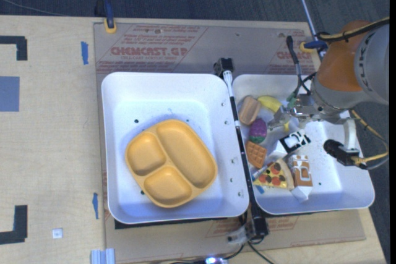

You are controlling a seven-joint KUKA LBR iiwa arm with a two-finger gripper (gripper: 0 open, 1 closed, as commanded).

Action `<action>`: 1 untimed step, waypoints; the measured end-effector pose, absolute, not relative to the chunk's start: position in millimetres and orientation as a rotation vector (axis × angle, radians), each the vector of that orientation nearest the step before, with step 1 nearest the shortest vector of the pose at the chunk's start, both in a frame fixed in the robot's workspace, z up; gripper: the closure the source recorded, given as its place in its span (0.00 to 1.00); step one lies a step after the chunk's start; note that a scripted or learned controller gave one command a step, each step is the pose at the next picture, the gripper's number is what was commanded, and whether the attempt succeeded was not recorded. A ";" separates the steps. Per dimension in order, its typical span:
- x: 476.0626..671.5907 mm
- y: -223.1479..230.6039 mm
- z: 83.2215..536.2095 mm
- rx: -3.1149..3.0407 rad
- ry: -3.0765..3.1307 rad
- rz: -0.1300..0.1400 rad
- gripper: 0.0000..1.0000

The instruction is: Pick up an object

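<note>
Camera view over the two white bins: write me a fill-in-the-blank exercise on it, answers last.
1. The yellow three-compartment plastic tray lies in the ___ white bin.
2. The toy pizza slice lies in the ___ white bin.
3. The purple toy grape bunch lies just above the ___ toy waffle.
4. The grey arm's gripper hangs over the ___ bin.

Answers: left; right; orange; right

A yellow three-compartment plate [171, 162] is seen lying in the left white bin [117, 96] — blue tape marks [84, 52] are stuck to the tabletop [46, 133].
</note>
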State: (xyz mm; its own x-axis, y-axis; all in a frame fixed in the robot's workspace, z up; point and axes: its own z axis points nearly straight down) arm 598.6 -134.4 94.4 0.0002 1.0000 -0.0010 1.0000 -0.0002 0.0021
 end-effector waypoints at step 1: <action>599.1 -134.0 104.3 2.219 2.219 0.003 1.00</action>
State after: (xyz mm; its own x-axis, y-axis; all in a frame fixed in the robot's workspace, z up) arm 599.1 -134.0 104.3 0.0002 1.0000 -0.0013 1.0000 -0.0002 0.0040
